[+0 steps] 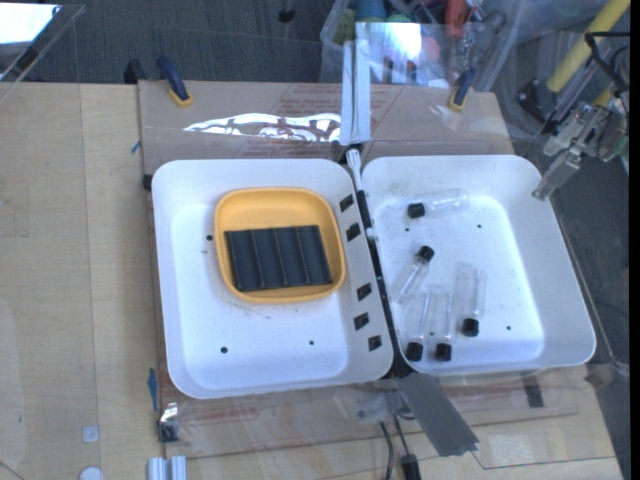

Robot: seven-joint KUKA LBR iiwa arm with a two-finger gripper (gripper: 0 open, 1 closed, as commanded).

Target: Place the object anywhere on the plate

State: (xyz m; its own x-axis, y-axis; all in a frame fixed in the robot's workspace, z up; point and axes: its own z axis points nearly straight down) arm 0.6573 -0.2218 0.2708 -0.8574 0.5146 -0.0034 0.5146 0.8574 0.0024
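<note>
A flat grey strip [437, 415] is lying at the near edge of the bench, just below the seam where the two bins are meeting; a dark cable is trailing beside it. The left bin [190, 363] is bearing a yellow plate [232, 208] towards its far side; a dark ridged block [277, 256] is lying flat on the plate, inside the rim (so the task's thing is resting on the plate, well apart from the gripper). The right bin [560, 340] is holding a scatter of clear vials [466, 290] with black caps, some lying towards the middle and some gathering at the near left corner; one more vial is lying near the far wall. The gripper [553, 176] is hanging at the view's upper right, outside the right bin and just beyond its far right corner; its metal end is slanting down and to the left towards the bin's rim; it is too small and cluttered to tell whether it is open or closed, and nothing is showing in its grasp.
</note>
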